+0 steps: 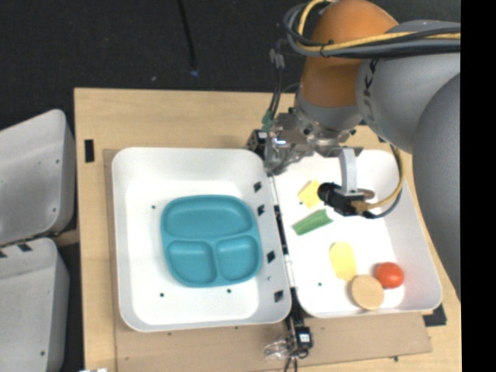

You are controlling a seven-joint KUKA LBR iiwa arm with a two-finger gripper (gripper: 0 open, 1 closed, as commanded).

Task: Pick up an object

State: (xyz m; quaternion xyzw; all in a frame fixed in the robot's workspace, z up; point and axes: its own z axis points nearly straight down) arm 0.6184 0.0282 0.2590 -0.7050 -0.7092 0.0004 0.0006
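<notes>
**Two bins on desk: six items, jaws over the divider, nothing seen in their grip**

Right bin (403,239), nearest corner: one tan round disc (366,291), lying flat. One red ball (389,274) just beside it, on its far right, touching or nearly so.

Next back: one yellow oblong piece (342,259), just beside the disc's far left edge.

Mid-bin: one green stick (311,222), lying at a slant, apart from the oblong piece.

Further back: one small yellow block (309,194), just beyond the green stick.

Left bin (132,208): one teal divided plate (210,239) with three compartments, centred on the bin floor, nothing in it.

Jaws: low at the far end of the divider between the two bins, near the yellow block. Whether they are spread or pressed together cannot be told; no item is seen between them.

Arm (411,91): one, grey, entering from the right above the right bin's far edge. Its orange band (341,45) sits over the wrist, and the wrist points down.

Desk (155,118): pale wood, carrying both bins side by side.
</notes>
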